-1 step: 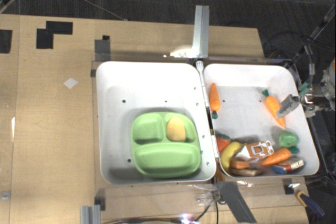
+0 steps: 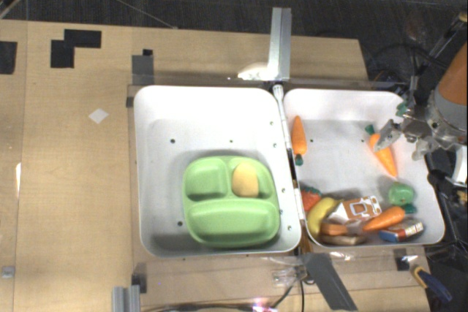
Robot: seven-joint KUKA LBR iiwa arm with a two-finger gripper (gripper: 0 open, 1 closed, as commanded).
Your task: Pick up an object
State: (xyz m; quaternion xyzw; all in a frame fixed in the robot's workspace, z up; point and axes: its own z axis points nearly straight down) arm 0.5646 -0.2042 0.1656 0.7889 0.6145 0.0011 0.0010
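So here's the setup: two shallow white bins sitting side by side on a wood-coloured tabletop (image 2: 66,179). The left bin (image 2: 157,120) has a green divided tray (image 2: 227,219) in its lower middle, and there's a yellowish egg-shaped thing (image 2: 246,179) sitting in the tray's upper right compartment.

The right bin (image 2: 336,113) is where all the clutter is. One orange carrot (image 2: 298,137) lies along the left wall, pretty much upright in the frame. Along the bottom edge there's a pile: a yellow banana (image 2: 319,214), something red (image 2: 310,197) just above it, a small white and orange box (image 2: 361,208), another orange carrot (image 2: 385,218) lying at a slant, and a few bits under them I can't make out. A green round item (image 2: 401,193) sits near the lower right corner.

The arm comes in from the right edge of the frame, orange band (image 2: 455,88) visible. The end effector (image 2: 398,134) is down in the upper right part of the right bin, right over a third orange carrot (image 2: 386,157) that points down and to the right. It's touching or nearly touching the top end of that carrot, but honestly I can't tell if it's open or clamped on anything; it's too small and blurry at that spot.
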